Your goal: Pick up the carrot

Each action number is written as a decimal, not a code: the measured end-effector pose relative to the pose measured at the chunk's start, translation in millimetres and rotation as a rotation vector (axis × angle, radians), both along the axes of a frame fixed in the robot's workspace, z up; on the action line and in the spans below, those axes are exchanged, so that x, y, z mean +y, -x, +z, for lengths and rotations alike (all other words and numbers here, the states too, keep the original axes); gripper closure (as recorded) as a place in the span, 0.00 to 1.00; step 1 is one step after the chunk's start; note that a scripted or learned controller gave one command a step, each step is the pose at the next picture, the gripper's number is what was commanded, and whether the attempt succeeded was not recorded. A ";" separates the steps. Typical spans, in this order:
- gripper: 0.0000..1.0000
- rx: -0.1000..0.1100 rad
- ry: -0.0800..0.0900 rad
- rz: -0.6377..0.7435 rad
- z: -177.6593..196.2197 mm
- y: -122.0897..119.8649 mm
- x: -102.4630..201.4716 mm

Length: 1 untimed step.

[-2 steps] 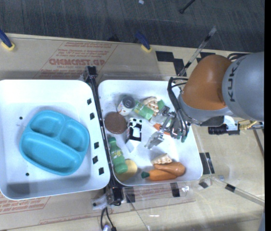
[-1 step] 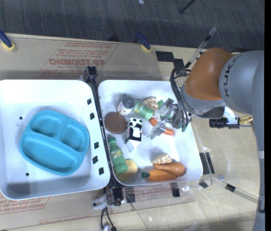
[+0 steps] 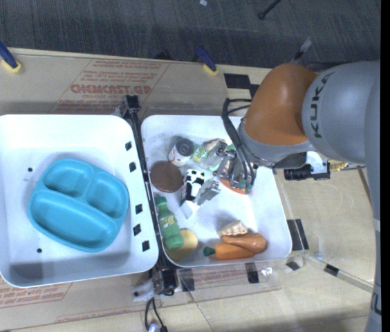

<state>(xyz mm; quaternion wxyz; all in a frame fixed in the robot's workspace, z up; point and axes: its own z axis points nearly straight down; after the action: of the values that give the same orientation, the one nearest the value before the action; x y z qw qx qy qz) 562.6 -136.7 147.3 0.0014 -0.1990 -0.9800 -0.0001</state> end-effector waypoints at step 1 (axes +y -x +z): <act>0.00 -0.001 0.001 0.061 30.0 59.6 26.8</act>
<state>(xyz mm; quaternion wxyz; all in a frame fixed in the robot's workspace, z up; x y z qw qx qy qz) 503.0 -109.9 177.3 0.0008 -0.1691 -0.9856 0.0004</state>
